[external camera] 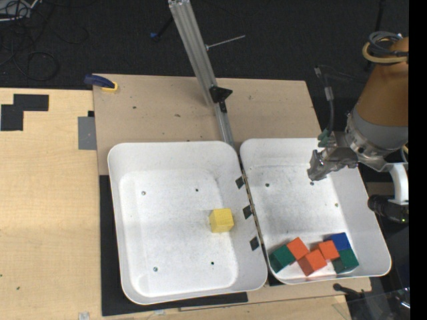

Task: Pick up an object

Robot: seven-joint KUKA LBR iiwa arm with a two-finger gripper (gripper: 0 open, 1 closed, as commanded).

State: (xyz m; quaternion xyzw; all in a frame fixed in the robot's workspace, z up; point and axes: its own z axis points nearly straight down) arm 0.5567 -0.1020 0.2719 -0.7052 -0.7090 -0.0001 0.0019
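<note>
Whether the jaws stood apart or together could not be told; the grey two-finger gripper (319, 169) hung over the upper part of the shallow white right-hand bin (283, 155), with nothing visible between its tips. Well below it, in that bin's near end, lay a tight cluster of small blocks: two orange cubes (312, 262), two green blocks (283, 257) and a blue block (340, 241), touching one another. In the shallow white left-hand bin (133, 155), a single yellow cube (221, 220) sat alone right of centre. Both bins rested side by side on the tan counter (160, 109).
</note>
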